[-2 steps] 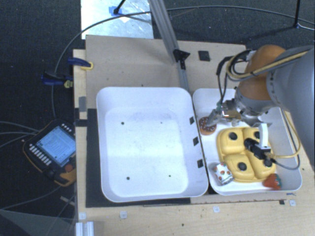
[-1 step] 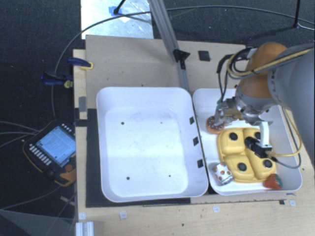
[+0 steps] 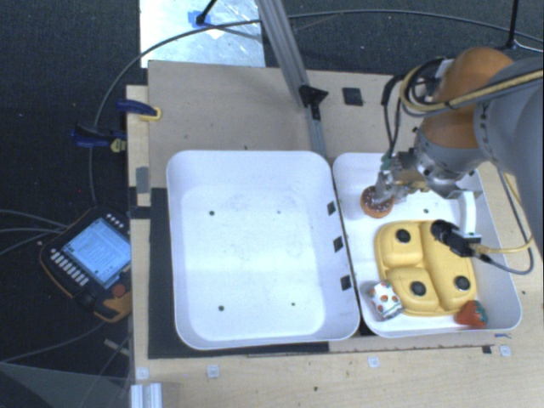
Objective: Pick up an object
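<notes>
My gripper [image 3: 389, 185] is low in the far left part of the right bin [image 3: 353, 172]. It hangs directly over a small round brown object [image 3: 374, 203] and looks to be touching its top. A large yellow moulded piece with round bumps [image 3: 422, 266] lies in the middle of that bin. A small white object with red dots [image 3: 384, 300] rests at the bin's near left corner. At the near right corner sits a small red object [image 3: 470, 314].
The left bin [image 3: 183, 228] stands beside the right one, with black clips [image 3: 338, 243] along the shared wall. A metal pole [image 3: 285, 45] slants in from the back. A teach pendant [image 3: 89, 257] lies off the bench at the left.
</notes>
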Action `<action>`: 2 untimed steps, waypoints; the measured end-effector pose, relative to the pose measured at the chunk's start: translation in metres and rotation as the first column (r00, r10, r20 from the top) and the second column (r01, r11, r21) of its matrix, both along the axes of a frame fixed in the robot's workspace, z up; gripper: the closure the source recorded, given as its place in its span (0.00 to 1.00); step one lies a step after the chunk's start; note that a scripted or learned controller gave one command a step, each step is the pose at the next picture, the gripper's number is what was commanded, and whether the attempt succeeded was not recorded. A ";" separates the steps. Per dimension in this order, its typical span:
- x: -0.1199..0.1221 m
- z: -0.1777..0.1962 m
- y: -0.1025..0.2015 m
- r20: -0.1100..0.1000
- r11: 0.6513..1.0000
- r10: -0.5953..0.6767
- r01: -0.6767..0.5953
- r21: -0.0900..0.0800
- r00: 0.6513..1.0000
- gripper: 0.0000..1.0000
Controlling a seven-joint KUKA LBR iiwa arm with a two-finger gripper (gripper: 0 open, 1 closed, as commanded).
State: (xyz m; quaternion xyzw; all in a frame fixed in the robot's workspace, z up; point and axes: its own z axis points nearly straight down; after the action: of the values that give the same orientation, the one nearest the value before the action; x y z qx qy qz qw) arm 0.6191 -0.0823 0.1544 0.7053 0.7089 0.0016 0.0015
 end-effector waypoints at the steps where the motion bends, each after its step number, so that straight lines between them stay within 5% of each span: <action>1: 0.002 0.060 -0.009 0.002 1.000 -0.002 0.002 -0.001 1.000 1.00; 2: 0.003 0.077 -0.009 0.000 1.000 0.000 0.000 0.000 1.000 1.00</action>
State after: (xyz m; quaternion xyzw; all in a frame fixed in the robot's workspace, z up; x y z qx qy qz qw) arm 0.6218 -0.0911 0.2316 0.7054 0.7088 0.0014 0.0015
